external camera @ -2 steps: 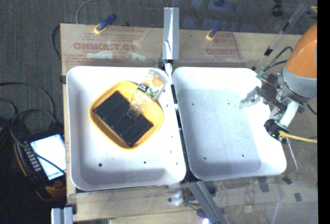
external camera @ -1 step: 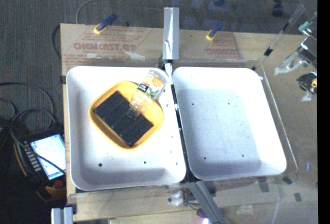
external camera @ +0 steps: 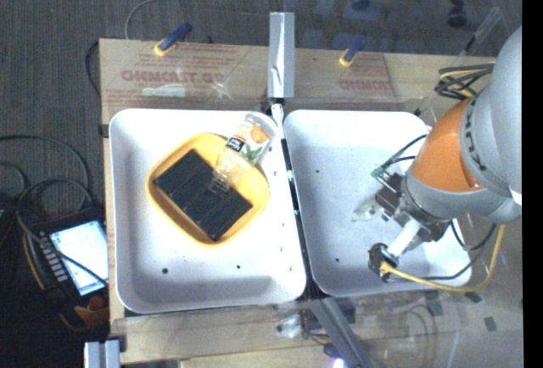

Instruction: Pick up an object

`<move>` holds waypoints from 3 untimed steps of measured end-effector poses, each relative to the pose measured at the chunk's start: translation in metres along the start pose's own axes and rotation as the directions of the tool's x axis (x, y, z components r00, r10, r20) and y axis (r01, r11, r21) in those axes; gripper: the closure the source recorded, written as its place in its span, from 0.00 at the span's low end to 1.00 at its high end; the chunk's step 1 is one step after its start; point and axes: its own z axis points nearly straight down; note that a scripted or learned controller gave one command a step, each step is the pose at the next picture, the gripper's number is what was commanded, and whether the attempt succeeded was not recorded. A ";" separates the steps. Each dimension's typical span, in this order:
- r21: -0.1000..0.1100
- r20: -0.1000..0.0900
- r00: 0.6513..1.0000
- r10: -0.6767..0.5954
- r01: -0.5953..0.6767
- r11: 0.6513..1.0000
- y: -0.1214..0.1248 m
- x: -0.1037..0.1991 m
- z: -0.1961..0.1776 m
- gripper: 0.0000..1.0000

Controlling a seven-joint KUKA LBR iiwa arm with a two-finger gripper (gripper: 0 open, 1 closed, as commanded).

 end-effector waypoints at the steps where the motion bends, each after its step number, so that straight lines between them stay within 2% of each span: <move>1: -0.004 0.000 0.978 0.209 -0.209 0.978 0.040 -0.048 -0.096 0.00; 2: -0.005 0.000 1.000 0.013 -0.013 1.000 0.037 -0.050 -0.155 0.00; 3: -0.008 0.000 0.944 0.329 -0.329 0.944 0.021 -0.035 -0.269 0.00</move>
